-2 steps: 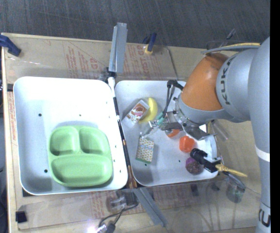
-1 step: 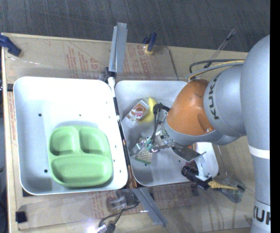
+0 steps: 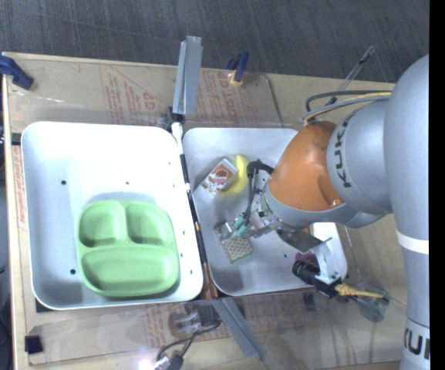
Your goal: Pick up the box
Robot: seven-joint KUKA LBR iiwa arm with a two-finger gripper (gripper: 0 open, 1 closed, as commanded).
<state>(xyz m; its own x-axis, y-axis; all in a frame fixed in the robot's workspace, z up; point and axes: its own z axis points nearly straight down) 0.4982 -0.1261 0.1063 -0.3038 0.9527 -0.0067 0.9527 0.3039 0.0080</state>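
Box — up-left of end effector, apart

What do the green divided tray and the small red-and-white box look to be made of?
The green tray looks like moulded plastic, matte to slightly satin: uniform colour, rounded compartment edges, soft highlights. The box looks like printed cardboard, judging by its flat faces and red-and-white print, though it is too small to be sure.

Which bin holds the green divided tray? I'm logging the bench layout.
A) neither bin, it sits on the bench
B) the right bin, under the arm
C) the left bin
C: the green divided tray lies in the left bin, away from the arm over the right bin.
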